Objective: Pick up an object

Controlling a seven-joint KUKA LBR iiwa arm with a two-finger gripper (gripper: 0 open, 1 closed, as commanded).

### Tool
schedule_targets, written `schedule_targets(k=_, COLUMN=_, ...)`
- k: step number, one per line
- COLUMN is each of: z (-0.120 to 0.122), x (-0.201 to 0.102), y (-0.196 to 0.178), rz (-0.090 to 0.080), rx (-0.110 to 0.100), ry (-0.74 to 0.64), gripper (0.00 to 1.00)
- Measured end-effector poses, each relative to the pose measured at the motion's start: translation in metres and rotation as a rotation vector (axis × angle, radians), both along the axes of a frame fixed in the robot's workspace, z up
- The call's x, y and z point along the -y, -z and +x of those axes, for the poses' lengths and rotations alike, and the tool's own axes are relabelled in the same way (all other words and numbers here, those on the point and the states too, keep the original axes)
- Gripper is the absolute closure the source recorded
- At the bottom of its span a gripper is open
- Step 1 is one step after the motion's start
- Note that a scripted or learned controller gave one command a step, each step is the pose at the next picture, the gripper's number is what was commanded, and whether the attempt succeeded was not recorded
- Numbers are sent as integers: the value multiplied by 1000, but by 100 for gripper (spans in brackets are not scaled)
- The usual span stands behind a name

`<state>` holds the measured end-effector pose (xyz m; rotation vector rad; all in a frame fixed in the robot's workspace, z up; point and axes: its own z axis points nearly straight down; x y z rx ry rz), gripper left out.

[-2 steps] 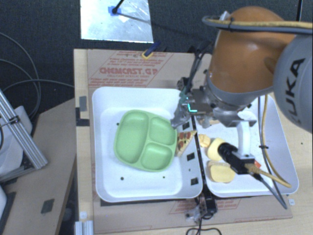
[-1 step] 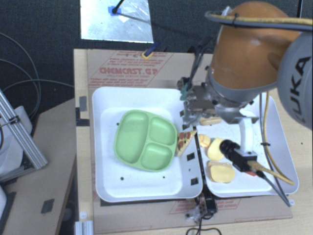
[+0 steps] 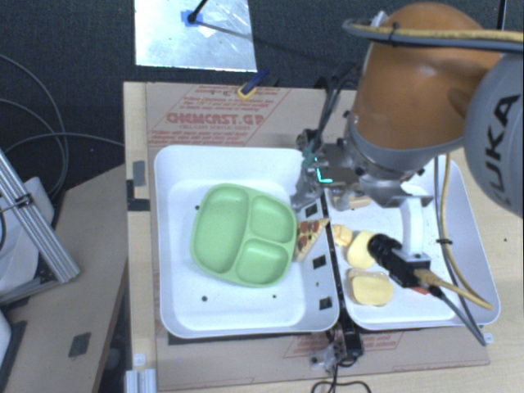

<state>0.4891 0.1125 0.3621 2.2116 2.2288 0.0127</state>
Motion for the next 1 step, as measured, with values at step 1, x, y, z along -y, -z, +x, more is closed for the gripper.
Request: schedule_targets(k=1, z=27, x=-16, y=124, rz=-7, rx=-16, ry=6, gripper=0)
